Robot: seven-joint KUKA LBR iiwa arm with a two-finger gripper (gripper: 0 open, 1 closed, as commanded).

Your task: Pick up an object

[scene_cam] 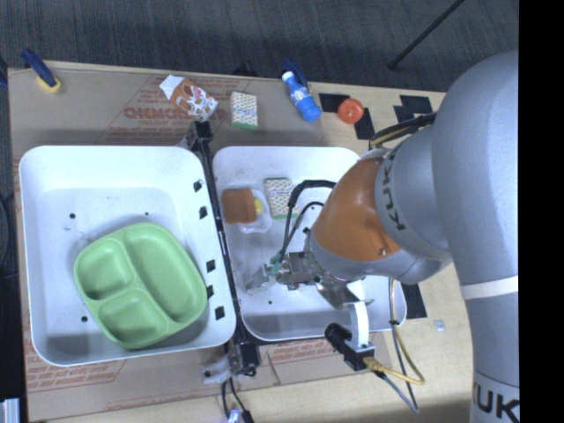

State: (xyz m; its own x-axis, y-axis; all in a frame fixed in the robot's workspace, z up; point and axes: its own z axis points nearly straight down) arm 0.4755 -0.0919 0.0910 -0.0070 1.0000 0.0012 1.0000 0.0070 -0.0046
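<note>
White plastic walls hem me in on every side — my gripper is down inside the right bin, low over its floor and near the left wall. Whether my fingers are spread or closed I cannot tell; they are small and dark against the bin floor, half hidden under my own wrist. Nothing can be seen between them.

The things to pick lie up-bin from me: a brown packet close to the left wall, and just beside it to the right a small patterned packet. Both are apart from my gripper, with bare floor between. The bin's near part, toward the front rim, is open floor. My orange band and grey wrist cover the bin's right half, cables looping off them.

The left bin holds a green tray with three wells, lying toward its front. A black divider runs between the bins.

Behind the bins, on the cardboard bench, lie a wrapped snack, a small box, a blue bottle and an orange cap; a blue clamp sits at the far left corner. Beyond the bench is dark carpet.
</note>
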